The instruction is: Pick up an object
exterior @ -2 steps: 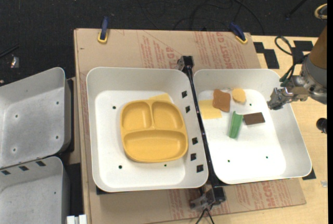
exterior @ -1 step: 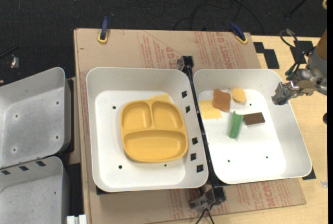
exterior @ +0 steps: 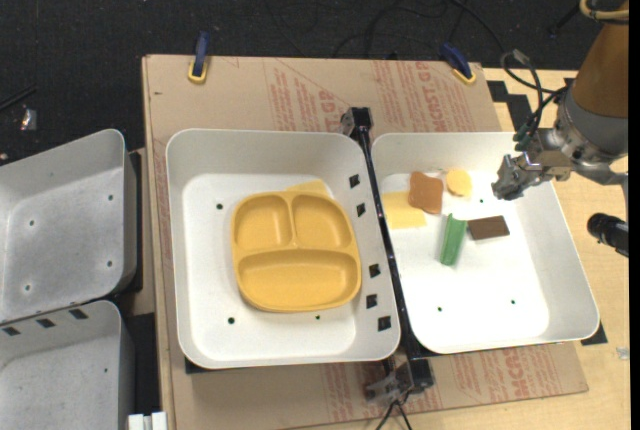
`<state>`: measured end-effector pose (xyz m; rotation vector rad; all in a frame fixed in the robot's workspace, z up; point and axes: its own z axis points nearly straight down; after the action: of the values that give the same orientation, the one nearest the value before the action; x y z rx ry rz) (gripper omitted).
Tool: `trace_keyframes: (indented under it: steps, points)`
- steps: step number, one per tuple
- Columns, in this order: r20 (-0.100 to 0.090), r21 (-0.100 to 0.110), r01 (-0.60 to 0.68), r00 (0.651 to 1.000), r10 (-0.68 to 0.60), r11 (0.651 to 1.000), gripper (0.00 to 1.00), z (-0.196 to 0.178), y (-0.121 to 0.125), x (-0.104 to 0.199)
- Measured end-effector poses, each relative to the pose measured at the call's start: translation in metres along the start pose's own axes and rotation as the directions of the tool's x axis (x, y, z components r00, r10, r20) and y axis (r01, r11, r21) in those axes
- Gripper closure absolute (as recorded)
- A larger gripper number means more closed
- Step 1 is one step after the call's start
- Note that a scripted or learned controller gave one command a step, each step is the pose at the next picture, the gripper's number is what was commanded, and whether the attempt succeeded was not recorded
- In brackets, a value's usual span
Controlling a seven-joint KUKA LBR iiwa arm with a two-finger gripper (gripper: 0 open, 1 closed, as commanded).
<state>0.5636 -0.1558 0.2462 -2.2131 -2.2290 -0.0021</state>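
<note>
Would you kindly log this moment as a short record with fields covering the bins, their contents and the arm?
left bin: holds a yellow divided tray
right bin: holds a green block, dark brown block, reddish-brown block, pale yellow slab, small yellow round piece
end effector: over the right bin's upper right part, nothing visibly held

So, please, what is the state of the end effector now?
End effector: above the right white bin, near the small dark brown block; open or closed cannot be told.
</note>
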Motion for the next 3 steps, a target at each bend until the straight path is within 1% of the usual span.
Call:
trace_keyframes:
  steps: [1,2,3]
  points:
    - [-0.001,0.001,0.000,1.000,0.000,1.000,1.00,0.008,0.004,0.062]
    - [0.000,0.000,0.001,1.000,-0.001,1.000,1.00,0.016,0.019,0.113]
    - [0.000,0.000,0.001,1.000,-0.001,1.000,1.00,0.019,0.023,0.177]
